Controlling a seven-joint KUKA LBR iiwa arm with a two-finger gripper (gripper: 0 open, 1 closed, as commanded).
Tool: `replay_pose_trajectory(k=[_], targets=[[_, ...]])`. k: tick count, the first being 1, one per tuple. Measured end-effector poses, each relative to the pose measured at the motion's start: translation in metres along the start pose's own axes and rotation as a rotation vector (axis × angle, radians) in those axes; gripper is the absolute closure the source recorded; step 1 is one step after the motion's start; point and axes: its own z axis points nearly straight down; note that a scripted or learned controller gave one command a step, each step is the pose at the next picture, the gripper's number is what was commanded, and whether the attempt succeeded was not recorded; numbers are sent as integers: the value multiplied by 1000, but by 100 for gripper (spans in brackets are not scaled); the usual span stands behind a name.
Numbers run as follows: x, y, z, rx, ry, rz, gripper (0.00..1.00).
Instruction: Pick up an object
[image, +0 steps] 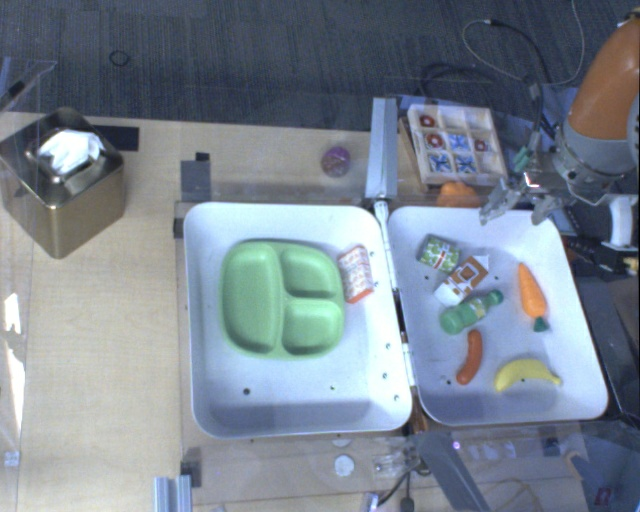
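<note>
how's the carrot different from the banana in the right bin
The carrot is orange with a green tip; the banana is yellow. The carrot is straight and tapered, the banana curved. The carrot lies roughly up and down in the camera view, near the bin's right wall; the banana lies crosswise, nearer the front edge. Both lie flat in the right bin, apart from the gripper over the bin's far edge.

The surface (120, 330) is light wood, lit evenly from above. Behind it lies a dark grey carpet floor (250, 50) with black cables (500, 70) on it. At the left stands a brass-coloured box (65, 205) with white paper inside. A clear panel edge (15, 300) crosses the left side.
</note>
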Motion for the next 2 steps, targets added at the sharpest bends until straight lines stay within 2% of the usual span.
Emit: replay_pose_trajectory(k=[1,2], targets=[[-45,-31,108,-5,-2,95,0],[-44,-63,133,-5,-2,63,0]])
